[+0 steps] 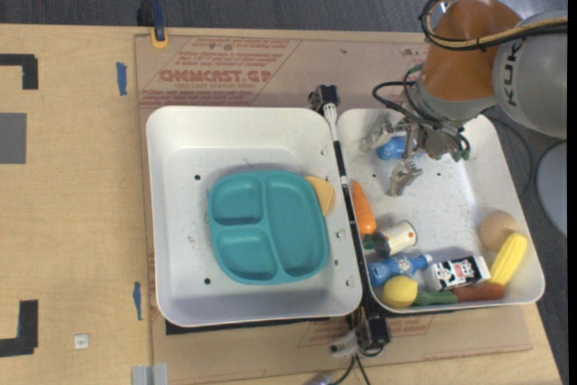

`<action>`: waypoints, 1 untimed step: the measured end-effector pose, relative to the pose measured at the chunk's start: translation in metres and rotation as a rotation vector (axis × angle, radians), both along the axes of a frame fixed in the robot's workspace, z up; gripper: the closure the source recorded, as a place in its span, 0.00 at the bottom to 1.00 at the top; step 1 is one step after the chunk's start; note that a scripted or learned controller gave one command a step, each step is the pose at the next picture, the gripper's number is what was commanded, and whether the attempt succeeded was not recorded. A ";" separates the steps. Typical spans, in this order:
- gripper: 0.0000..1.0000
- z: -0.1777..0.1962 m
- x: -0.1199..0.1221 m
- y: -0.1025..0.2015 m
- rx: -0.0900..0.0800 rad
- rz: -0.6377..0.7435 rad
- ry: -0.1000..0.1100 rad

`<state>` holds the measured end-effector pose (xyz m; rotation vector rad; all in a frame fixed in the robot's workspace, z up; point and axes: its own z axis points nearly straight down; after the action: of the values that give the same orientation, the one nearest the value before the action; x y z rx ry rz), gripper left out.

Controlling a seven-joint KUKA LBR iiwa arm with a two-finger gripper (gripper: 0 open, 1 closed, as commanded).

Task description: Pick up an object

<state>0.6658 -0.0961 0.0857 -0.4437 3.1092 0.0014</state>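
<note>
Now the tool (401, 160) hovers beside a blue object (391, 148).

Legible markings

Board (216, 68) under the bins: red mirrored print, apparently "CHEMCAST GP"; smaller lines beneath are unreadable. Arm (532, 72): dark letters "KU" on the grey casing. Carton (458, 270): black-and-white label, too small to read.

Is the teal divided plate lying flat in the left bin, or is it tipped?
Flat. The teal divided plate rests on the left bin floor, open side up, all three compartments showing.
</note>
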 end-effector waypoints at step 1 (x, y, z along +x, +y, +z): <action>1.00 0.013 0.003 0.000 0.000 -0.001 -0.012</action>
<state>0.6686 -0.0957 0.0985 -0.4398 3.0978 -0.0009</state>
